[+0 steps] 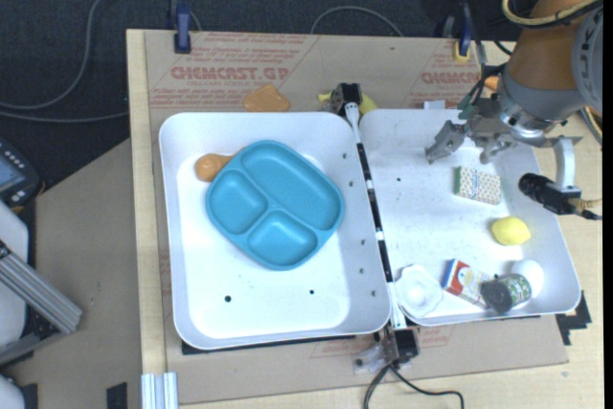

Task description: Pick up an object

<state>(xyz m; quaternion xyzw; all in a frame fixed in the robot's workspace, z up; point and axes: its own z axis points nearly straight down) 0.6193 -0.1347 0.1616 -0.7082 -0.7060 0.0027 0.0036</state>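
Near edge of right bin [565,249]: loose clutter along the front wall. A white round cup [419,287] in the corner, a small red-and-white packet [460,278] beside it, then a dark can [505,292] on its side. These look tumbled there, not set; all are close to the wall, which would likely crowd a grasp.

Mid bin: a yellow lemon-like piece [510,230] lies alone with free floor around it. Just beyond it, a pale patterned block [479,185], flat, also well apart from the walls. Either is a fair candidate for the pick.

Left bin [177,206]: a blue divided plate [275,204] lies flat in the middle, an orange piece [208,167] tucked at its far-left rim.

Far part of right bin: the hand [469,141] hangs over bare floor, just beyond the patterned block. Fingers spread apart, pointing down and outward; nothing between them, and no object touching them. Whether the tips touch the floor cannot be judged.

Desk [287,62] beyond the bins carries another orange piece [265,98] outside them.
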